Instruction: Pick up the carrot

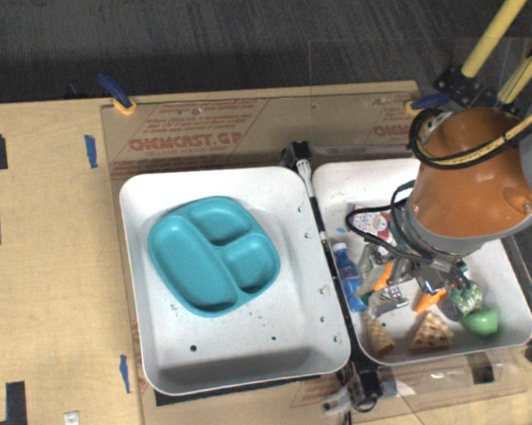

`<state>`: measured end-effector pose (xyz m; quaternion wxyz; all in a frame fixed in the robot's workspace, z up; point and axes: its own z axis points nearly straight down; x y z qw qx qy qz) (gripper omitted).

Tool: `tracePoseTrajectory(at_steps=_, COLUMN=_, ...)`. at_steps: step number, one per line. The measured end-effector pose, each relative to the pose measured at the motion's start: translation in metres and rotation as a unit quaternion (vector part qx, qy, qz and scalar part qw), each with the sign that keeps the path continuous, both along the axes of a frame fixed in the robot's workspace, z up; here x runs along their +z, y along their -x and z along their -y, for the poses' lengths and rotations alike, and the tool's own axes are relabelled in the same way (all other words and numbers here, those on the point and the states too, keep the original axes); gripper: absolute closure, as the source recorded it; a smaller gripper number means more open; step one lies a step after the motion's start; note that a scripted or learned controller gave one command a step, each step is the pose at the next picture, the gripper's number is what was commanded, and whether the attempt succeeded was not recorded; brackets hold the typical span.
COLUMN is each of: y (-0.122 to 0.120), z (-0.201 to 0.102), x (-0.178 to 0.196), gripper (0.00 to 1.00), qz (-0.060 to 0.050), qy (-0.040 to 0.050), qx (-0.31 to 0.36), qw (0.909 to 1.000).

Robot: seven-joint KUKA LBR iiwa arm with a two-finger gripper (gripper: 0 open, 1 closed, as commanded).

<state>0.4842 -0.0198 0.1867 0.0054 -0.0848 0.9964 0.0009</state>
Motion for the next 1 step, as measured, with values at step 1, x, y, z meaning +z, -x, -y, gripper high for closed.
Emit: tracePoseTrajectory(at_steps=1, y=-0.0018, z=-0.0003, x=0.0093, gripper=1.0, qz=0.003, qy=-0.0003, qx=-0.001, qw=1.0)
